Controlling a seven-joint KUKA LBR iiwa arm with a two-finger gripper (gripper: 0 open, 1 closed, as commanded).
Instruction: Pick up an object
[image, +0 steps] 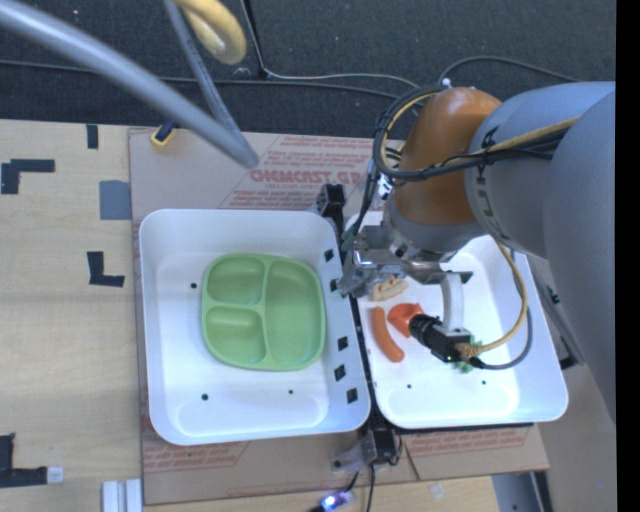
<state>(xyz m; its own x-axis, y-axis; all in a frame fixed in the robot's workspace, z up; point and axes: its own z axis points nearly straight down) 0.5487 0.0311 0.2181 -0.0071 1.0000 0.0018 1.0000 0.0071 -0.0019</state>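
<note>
The bench carries two shallow white bins side by side on a sheet of printed cardboard (300, 165). The left bin (165, 330) holds a light green divided plate (264, 310) with three compartments, lying flat near the bin's middle. The right bin (520, 385) holds the graspable items, grouped at its left side close to the wall shared with the other bin: an orange carrot-shaped piece (387, 334) lying lengthwise from far to near, a shorter orange-red piece (404, 315) just beside it on the right, and a small pale, tan-edged item (387, 290) just beyond their far ends. The grey arm, with its orange band (440, 150), reaches in from the right and is positioned over the far-left part of the right bin. The gripper (372, 268) is low at the bin's left wall, directly above the pale item. Whether the claw is wide or narrow cannot be determined, because the wrist housing covers it from above; nothing is seen held in it. A black cable connector (440, 340) with a yellow-green cable hangs from the wrist and lies just right of the orange pieces. A grey pole (120, 70) crosses the far-left corner of the view.
</note>
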